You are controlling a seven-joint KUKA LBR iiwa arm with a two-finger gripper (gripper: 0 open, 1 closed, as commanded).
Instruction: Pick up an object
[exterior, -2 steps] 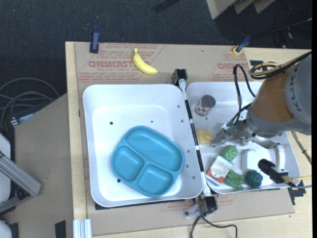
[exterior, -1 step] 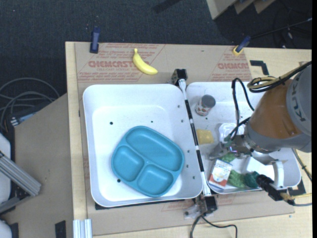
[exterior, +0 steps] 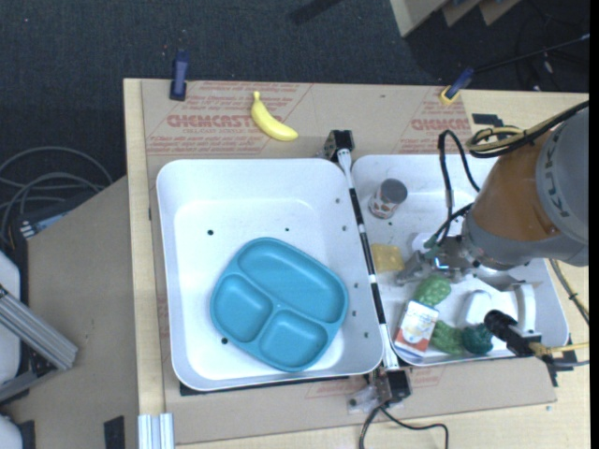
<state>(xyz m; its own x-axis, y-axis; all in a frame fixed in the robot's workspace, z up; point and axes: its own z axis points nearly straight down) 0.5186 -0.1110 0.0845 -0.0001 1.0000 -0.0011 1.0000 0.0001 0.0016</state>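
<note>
Two white bins, the left bin and the right bin, stand on a tan cardboard sheet printed with red lettering. A sky-blue divided plate lies in the left bin. A yellow banana rests on the cardboard. The right bin contains a grey-and-brown can, a pale yellow block, a green object and a white-and-red carton. The arm is grey with an orange band.

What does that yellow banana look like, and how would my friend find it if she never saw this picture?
Start at the two white bins sitting side by side on the bench. Look past the far edge of the bin holding the blue divided plate, onto the bare cardboard with red printing. The banana lies there alone, small, curved and bright yellow, outside both bins.
</note>
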